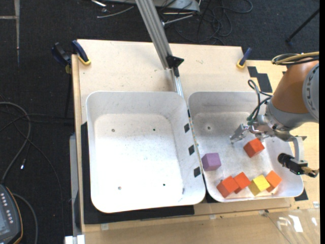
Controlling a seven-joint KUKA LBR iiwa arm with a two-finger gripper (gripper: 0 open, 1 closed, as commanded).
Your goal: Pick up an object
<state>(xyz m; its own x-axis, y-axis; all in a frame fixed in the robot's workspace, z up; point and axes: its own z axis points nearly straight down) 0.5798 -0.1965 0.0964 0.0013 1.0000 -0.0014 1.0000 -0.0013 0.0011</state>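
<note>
Four blocks sit bunched along the near edge of the right bin: two orange blocks touching each other, a yellow block just beside them, and another orange one at the corner. The sloping wall probably gathers them there. A purple block lies apart, near the divide between the bins. The left bin sits beside it on the worktop.

One more orange block rests tilted on the bin floor, alone, which makes it the easiest target. The hand hangs low just above and to the left of it, reaching in under the grey arm. Whether the hand is spread or closed cannot be told at this slant; the block looks beside it rather than within it.
</note>
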